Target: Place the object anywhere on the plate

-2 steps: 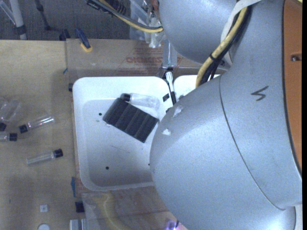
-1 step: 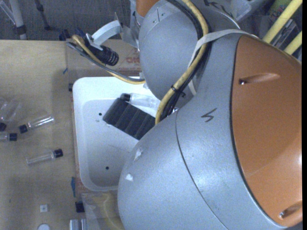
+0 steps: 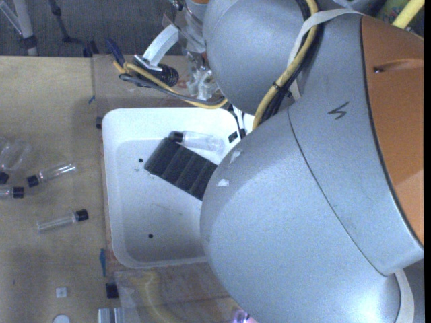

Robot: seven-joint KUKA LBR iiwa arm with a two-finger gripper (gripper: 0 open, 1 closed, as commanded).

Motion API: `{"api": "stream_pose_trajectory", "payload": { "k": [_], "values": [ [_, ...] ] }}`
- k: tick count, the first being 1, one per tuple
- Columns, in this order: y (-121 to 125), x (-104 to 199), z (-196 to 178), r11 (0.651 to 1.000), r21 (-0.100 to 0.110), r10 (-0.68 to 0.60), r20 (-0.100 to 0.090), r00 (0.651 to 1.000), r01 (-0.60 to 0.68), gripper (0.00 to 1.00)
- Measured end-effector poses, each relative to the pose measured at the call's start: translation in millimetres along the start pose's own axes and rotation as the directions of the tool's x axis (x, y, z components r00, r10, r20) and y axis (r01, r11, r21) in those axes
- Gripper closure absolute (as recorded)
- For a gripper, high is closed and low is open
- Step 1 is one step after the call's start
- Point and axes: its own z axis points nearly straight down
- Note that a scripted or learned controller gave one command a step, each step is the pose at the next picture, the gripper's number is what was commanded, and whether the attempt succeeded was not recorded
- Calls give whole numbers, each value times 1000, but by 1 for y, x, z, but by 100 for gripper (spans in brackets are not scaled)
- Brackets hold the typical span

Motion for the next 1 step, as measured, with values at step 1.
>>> {"api": "stream_pose_trajectory", "payload": {
  "k": [1],
  "values": [
    [-6, -10, -93, 925, 0, 381, -7, 925, -381, 100]
  ]
}}
